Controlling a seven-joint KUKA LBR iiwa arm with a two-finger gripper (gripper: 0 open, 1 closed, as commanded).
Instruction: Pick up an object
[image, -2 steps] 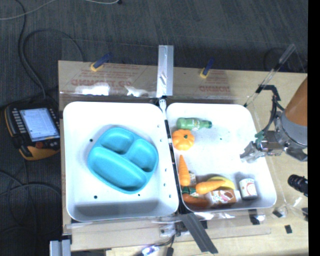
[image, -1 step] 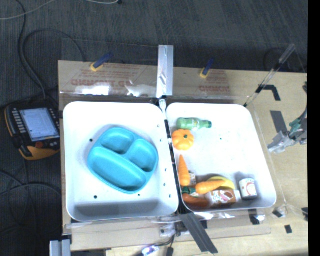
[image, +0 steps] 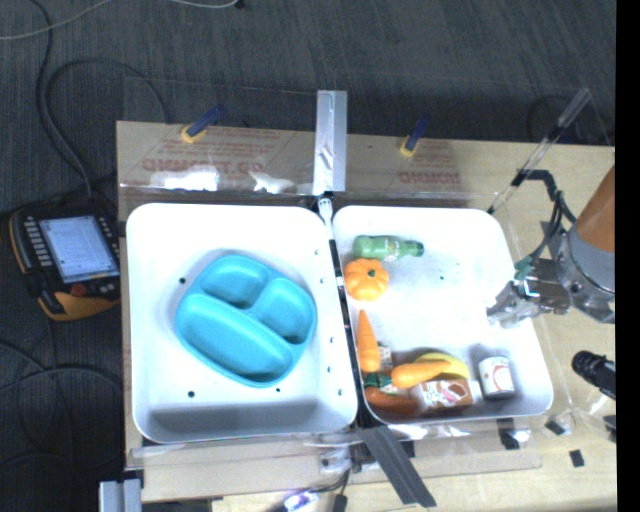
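Two shallow white bins on the bench, arm at the right.

The left white bin (image: 150, 400) holds a blue divided plastic tray (image: 247, 317). The right white bin (image: 450, 225) holds a green bottle (image: 387, 247), orange pumpkin (image: 366, 280), carrots (image: 368, 342), banana (image: 443, 361) and small can (image: 496, 376). The gripper (image: 510, 305) hovers at its right rim; its grip cannot be told.

Blue divided tray (image: 247, 318) in left bin (image: 150, 300); pendant (image: 65, 255) on floor.

Two white bins side by side: left bin (image: 150, 330) with a blue tray (image: 247, 317); right bin (image: 450, 225) with a green bottle (image: 388, 247), pumpkin (image: 366, 280), carrots (image: 368, 342), banana (image: 443, 361) and can (image: 496, 377). Gripper (image: 508, 308) at the right bin's right rim, nothing seen held.
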